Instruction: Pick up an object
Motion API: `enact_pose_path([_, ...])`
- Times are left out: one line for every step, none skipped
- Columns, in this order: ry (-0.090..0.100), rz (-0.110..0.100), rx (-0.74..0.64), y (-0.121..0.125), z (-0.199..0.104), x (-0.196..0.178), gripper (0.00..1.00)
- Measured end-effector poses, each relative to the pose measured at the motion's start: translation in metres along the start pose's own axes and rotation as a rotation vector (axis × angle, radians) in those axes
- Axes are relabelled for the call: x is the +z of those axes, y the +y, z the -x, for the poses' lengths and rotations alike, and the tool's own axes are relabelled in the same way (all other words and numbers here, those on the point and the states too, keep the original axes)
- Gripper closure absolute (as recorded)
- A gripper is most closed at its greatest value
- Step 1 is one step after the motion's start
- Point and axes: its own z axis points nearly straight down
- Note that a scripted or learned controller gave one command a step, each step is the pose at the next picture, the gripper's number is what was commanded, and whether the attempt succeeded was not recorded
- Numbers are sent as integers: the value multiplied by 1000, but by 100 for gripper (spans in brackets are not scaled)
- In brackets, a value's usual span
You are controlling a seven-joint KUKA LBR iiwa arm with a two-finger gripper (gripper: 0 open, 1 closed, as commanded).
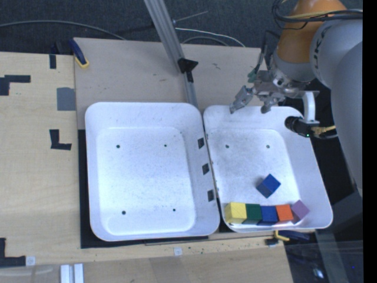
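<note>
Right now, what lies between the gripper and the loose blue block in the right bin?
Nothing: in the camera view, only bare white bin floor stretches from the gripper down to the blue block.

We see a dark blue cube (268,185) lying alone, turned corner-on, on the right bin's floor. Just below it, along the near wall, sits a tight row: yellow block (236,211), green block (253,212), blue block (269,214), orange block (284,213), then a purple block (300,209), slightly skewed.
</note>
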Motion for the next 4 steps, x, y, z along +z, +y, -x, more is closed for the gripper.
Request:
enact_pose_path([0, 0, 0, 0, 0, 0, 0])
enact_pose_path([0, 0, 0, 0, 0, 0, 0])
enact_pose_path([-1, 0, -2, 0, -1, -10, 100])
enact_pose_path([1, 8, 1, -11, -5, -74, 100])
